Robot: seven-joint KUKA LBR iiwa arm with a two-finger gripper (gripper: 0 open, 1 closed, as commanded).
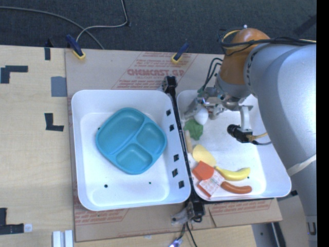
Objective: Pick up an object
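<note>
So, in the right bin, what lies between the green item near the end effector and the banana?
In the camera view, a yellow lemon-like piece and an orange block lie between the green item and the banana, near the bin's left wall.

Toy food [221, 174] in right bin [267, 181]

I logged two bins side by side. Left bin [82, 153]: a divided plate [131, 140] lay inside. Right bin [267, 179]: a broccoli piece [195, 129] sat behind a lemon [203, 154], with a banana [234, 173] and a sausage [236, 188] nearest the front.
</note>
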